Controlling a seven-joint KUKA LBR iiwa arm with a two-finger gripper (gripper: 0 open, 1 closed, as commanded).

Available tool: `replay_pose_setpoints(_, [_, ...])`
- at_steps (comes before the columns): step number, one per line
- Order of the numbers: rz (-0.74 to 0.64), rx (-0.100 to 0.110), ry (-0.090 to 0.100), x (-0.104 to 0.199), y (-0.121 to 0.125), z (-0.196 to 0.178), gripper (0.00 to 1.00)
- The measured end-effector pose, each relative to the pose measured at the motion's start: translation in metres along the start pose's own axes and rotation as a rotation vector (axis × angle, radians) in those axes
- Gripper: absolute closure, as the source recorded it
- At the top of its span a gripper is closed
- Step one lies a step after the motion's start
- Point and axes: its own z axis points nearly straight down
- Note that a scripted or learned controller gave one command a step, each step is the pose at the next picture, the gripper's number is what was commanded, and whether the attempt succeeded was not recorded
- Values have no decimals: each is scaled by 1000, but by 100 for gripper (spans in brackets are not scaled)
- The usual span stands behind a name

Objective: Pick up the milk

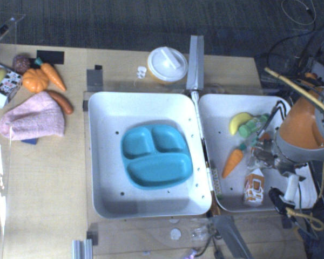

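Observation:
The milk (254, 188) is a small orange and white carton lying in the right bin (221, 144), near its front wall. My gripper (261, 156) hangs just behind and above the carton, at its far end. The arm's orange band (302, 125) rises to the right of it. I see nothing lifted off the bin floor.
A toy carrot (233, 162) lies left of the gripper, with a banana (238, 122) and a green item (253, 125) behind it. The left bin (105, 161) holds a blue divided tray (156, 155). A white lidded bowl (167, 63), a pink cloth (32, 117) and toy food rest on the bench.

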Motion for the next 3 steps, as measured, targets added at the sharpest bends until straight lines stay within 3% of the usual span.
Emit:
replay_pose_setpoints(1, [0,1,0,0,0,0,0])
replay_pose_setpoints(2, [-33,5,-1,22,-17,11,0])
replay_pose_setpoints(3, [-35,-3,-1,22,-14,-1,100])
